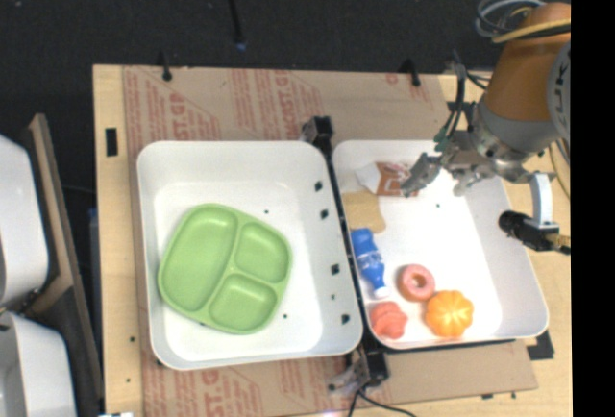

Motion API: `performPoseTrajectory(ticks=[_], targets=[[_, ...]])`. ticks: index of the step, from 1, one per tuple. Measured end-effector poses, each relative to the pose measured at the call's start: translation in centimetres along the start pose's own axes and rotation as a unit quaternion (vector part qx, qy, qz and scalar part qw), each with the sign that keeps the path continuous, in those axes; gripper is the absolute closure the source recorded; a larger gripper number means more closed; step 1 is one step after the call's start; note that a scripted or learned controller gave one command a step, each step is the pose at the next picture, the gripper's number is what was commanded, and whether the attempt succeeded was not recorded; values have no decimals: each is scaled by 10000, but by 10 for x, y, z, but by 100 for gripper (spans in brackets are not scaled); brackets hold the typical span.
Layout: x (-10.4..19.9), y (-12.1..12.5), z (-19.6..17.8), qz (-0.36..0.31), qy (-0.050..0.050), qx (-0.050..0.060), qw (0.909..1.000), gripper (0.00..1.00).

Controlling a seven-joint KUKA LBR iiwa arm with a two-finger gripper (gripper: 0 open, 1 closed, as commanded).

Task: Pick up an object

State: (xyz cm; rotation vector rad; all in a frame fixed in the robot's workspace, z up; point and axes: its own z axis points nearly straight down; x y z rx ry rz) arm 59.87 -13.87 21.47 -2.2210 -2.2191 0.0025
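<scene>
1. Over the right bin's (pixel 519 309) far edge, your gripper (pixel 434 167) hangs above a small white-and-brown packet (pixel 382 177); whether it is released or clenched, you cannot tell.
2. You are at the approach step, by my reading: nothing is lifted.
3. Near that bin's front edge lie a blue tube (pixel 365 257), pink ring (pixel 416 282), orange pumpkin-shaped toy (pixel 449 311) and red lump (pixel 388 318).
4. Next, you likely need a straight descent onto one object.

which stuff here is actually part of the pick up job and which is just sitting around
In play for the pick:
gripper, above the right bin
white and brown packet, closest to the gripper
tan flat piece
blue object
pink ring
red piece
orange pumpkin-like toy

Just lying about:
green divided plate
left bin
</scene>
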Motion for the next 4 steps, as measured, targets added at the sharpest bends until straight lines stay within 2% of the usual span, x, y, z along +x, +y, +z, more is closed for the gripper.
performPoseTrajectory(ticks=[1,2,3,4], targets=[[-51,-79,94,32,12,42,10000,0],[-54,37,117,-13,0,-2,10000,0],[-41,60,118,17,0,43,10000,0],[-19,-17,116,5,4,7,10000,0]])
